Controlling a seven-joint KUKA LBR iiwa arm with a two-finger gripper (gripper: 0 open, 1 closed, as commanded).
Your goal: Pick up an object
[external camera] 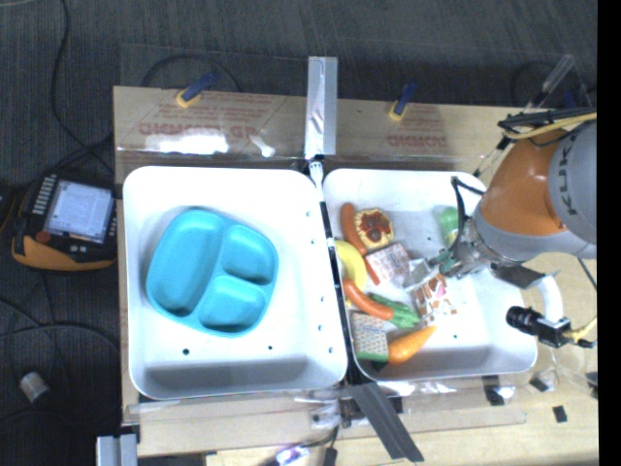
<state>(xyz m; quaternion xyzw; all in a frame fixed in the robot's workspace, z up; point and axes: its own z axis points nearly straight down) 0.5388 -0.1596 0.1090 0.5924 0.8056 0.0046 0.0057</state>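
Gripper (448, 261) grip unclear over glossy plastic food, smooth blue sectioned tray (212, 270) left

Dark carpet surrounding a wooden surface

Black cables (58, 27) are trailing over the grey floor (408, 17); a handheld pendant (66, 223) is lying left of the surface (243, 115).

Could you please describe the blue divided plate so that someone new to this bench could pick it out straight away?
Look at the shallow white left bin of the two side by side. The glossy sky-blue plastic plate with three compartments lies near its middle, slightly toward the far side. It is the large single-coloured item there, while the small toy foods, such as the orange carrot, are piled in the right bin.
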